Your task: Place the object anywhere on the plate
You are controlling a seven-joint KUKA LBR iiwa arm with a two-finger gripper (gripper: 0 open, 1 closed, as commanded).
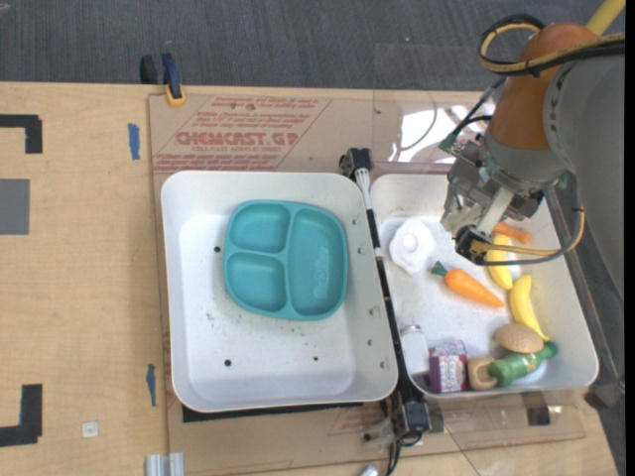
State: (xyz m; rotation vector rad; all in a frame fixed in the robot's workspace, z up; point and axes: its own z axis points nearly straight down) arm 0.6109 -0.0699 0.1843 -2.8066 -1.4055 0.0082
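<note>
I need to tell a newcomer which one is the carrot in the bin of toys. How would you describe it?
Start at the right-hand white bin, the one under the arm. Near its middle, just right of a white lump, lies the carrot: an orange cone with a small green tip at its left end. The bananas beside it are yellow and curved.

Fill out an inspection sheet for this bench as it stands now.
Surface: tan bench bearing two white bins side by side, cardboard sheet under them.
Job's things: teal divided plate in left bin, nothing on it; toy carrot, banana and white object in right bin.
Clutter: purple box, green and tan toys at the right bin's near end.
Grippers: gripper low over the right bin, beside the carrot.
Cables: yellow cable looping at the wrist.
Surroundings: dark carpet beyond the bench.
</note>
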